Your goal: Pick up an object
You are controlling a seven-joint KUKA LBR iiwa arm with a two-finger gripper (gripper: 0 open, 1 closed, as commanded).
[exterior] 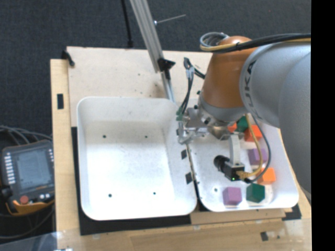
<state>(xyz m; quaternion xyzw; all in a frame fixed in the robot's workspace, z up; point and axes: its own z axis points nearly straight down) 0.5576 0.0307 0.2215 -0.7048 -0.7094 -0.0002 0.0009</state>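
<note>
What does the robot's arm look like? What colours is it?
The arm is big, round and grey, with dark letters spelling KUKA on its side. An orange band wraps it above the wrist. Its tool is small, silvery metal, and thin dark cables loop beside it.

Grey arm came in from the gripper's right, its broad last link lying above and to the right of the gripper. Orange band sat directly over the gripper, wrist pointing steeply down. Gripper hung just beneath the wrist, partly hidden by it.
</note>
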